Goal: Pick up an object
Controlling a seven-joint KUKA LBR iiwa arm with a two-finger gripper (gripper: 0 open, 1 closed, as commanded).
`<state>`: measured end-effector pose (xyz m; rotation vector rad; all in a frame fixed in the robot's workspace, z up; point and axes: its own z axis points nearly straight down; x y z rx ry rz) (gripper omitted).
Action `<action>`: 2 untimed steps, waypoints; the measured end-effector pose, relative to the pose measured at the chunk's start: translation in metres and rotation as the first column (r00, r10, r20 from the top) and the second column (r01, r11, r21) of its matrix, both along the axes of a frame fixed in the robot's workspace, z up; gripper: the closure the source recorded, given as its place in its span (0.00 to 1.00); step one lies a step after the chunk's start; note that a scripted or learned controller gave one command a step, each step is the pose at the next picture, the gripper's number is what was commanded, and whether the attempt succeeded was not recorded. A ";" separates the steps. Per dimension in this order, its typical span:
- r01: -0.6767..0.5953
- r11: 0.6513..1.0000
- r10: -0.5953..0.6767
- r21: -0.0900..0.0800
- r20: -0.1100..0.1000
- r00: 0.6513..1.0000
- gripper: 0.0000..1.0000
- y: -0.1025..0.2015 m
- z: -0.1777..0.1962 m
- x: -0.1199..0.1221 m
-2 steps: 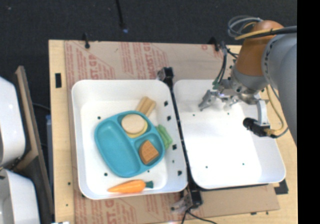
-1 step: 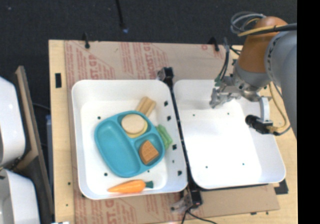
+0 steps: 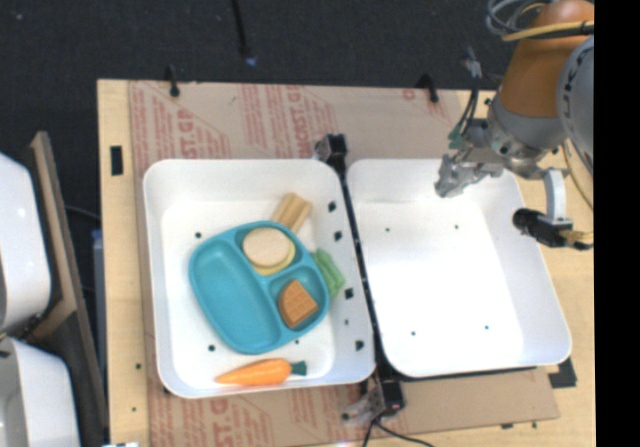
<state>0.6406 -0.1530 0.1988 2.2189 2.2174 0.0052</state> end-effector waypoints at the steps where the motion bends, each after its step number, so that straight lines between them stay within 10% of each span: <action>1: 0.000 1.000 0.000 0.000 0.000 1.000 1.00 -0.001 0.051 0.001; 2: -0.003 1.000 0.003 0.001 -0.005 1.000 1.00 0.055 0.042 -0.014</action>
